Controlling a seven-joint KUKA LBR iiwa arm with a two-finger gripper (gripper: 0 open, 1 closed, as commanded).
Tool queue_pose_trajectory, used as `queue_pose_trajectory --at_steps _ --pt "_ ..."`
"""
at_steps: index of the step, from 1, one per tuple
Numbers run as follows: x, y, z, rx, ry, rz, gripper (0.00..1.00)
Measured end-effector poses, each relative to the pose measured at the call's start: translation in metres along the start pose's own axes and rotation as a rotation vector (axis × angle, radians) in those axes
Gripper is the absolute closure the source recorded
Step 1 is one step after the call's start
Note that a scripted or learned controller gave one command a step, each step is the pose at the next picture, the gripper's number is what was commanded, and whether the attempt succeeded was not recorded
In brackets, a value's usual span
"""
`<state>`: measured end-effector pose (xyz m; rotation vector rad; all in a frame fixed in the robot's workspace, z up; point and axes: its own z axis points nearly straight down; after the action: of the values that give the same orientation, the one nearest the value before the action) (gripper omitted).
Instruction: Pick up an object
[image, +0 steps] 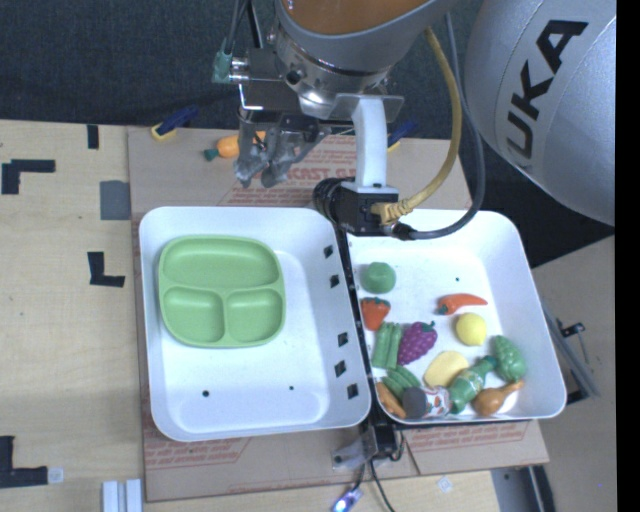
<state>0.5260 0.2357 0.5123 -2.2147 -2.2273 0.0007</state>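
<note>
My gripper (263, 166) hangs high over the bench just behind the left bin (150, 330), near its far edge. Its two fingers stand slightly apart with nothing between them. The right bin (520, 260) holds several toy foods: a round green one (378, 276), a red strawberry (374, 312), a red chili (462, 301), a yellow lemon (471, 328), purple grapes (418, 342), a green pod (386, 345), a yellow piece (445, 368), broccoli (507, 357) and a brown piece (495, 400). All lie well below and to the right of the gripper.
A green divided plate (220, 290) lies in the left bin's far half. A small orange item (230, 147) and a yellow-blue clip (175, 122) lie on the bench behind the bins. The arm's large body covers the upper right.
</note>
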Motion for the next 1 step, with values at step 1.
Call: queue_pose_trajectory --at_steps 1 --pt "-0.0024 -0.0356 0.0174 0.004 -0.002 0.003 1.00"
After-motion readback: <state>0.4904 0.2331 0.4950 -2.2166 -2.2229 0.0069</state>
